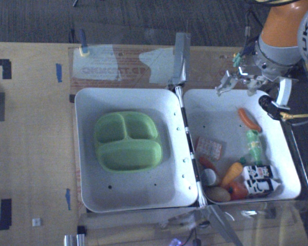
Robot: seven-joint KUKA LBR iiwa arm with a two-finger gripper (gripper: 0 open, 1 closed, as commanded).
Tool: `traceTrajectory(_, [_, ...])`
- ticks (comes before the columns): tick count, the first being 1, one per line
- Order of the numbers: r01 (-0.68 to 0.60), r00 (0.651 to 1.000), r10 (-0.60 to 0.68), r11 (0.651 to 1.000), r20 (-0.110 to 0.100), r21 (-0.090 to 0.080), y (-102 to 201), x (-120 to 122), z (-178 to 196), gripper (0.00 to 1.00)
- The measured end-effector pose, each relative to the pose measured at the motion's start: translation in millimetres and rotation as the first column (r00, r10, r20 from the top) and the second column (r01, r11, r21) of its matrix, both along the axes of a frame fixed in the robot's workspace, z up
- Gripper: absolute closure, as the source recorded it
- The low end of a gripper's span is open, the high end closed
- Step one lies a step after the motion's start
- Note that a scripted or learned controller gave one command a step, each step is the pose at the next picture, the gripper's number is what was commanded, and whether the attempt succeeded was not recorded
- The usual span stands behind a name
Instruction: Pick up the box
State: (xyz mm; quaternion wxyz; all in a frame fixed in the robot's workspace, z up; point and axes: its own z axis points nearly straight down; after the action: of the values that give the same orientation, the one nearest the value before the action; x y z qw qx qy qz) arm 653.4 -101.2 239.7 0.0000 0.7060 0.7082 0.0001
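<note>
pick not started: box (209, 148) lay flat, untouched, in right bin (223, 105), left of centre. gripper (237, 84) hovered at bin's far rim, well apart from box, fingers spread, nothing between. left: approach, descend, grasp, lift.
</note>
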Motion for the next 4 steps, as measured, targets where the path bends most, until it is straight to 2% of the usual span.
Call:
traceTrajectory(1, [0.265,0.964,-0.265,0.964,0.001,0.001,-4.9,-57.3,-154.3,0.00])
traceTrajectory(2, [0.499,0.866,-0.499,0.866,0.001,0.000,28.7,13.8,-54.1,0.00])
traceTrajectory(3, [0.766,0.643,-0.766,0.643,0.000,-0.001,19.4,13.2,-55.0,0.00])
traceTrajectory(4, [0.715,0.699,-0.715,0.699,-0.004,-0.002,30.7,-23.8,-55.1,0.00])
